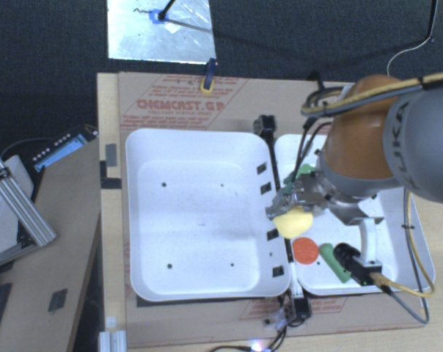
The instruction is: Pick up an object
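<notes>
My gripper [287, 210] hangs over the divider between the two bins, at the left edge of the right bin [397, 273]. A rounded yellow object [295, 224] sits between its fingers, and the gripper is shut on it. The object looks lifted, overlapping the rim between the bins. Just below it in the right bin lies a flat red-orange disc [305, 251]. A green cylinder [334, 262] lies to the right of the disc. A small green piece [304, 171] shows behind the wrist.
The left bin [199, 211] is a wide white tray with bare floor. Black clips [265, 169] line the divider between the bins. My grey and orange arm [383, 145] covers much of the right bin's far half.
</notes>
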Robot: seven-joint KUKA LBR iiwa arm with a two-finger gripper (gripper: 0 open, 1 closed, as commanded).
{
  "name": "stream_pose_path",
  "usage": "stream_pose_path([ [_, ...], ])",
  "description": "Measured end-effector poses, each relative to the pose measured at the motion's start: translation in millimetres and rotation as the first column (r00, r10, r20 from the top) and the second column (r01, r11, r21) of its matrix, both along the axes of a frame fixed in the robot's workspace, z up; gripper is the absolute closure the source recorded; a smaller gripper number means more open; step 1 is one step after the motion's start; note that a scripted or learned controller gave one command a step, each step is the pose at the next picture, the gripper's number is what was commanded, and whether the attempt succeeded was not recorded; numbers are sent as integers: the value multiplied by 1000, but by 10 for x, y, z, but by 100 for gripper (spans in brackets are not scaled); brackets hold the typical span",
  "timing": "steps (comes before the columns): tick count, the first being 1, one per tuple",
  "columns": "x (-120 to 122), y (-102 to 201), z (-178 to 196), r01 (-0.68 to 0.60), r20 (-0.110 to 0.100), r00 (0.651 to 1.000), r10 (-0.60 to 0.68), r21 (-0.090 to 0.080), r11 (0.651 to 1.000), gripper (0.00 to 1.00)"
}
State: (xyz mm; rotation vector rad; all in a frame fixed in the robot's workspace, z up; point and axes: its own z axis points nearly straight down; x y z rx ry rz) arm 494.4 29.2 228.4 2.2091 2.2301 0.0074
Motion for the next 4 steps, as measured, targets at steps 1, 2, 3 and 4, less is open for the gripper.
stream_pose_path([
  [1,267,637,263,-2,0,1000,2,1,1000,100],
  [2,321,490,1585,5,12,1000,-5,1,1000,100],
  [3,198,44,1202,13,-6,1000,-13,-3,1000,100],
  [4,260,1097,1931,-5,4,1000,5,3,1000,100],
])
